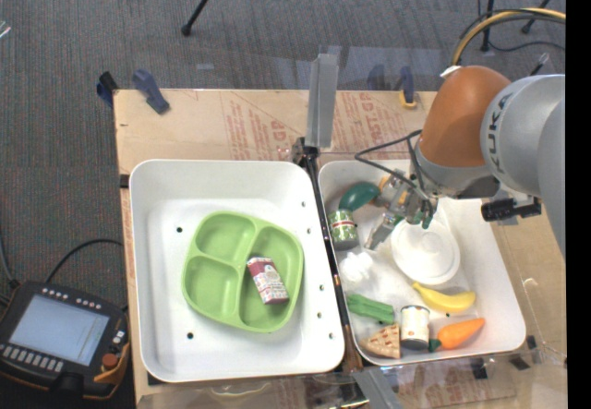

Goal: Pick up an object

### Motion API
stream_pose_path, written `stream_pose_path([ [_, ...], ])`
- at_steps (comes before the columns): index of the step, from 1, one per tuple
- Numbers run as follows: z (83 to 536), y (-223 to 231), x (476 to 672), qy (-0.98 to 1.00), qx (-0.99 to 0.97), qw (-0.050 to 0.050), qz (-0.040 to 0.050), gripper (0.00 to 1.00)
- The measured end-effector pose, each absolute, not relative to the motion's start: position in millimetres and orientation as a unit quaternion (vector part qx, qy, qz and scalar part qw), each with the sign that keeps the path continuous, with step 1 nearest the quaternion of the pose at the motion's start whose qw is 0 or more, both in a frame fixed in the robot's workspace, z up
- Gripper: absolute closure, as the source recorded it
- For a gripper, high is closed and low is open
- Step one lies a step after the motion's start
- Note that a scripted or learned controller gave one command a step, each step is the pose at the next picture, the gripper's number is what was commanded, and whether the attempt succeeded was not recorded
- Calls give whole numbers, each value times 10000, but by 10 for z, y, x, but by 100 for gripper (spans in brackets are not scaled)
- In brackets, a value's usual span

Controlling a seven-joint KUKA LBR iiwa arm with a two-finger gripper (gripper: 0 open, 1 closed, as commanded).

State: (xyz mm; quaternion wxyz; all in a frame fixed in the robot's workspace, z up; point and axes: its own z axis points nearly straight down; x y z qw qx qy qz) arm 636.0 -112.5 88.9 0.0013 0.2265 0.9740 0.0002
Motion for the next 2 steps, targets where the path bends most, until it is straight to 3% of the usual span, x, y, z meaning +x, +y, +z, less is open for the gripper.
stream_pose_path([
  [2,889,-2001,6391,9449,3273,0,9,0],
])
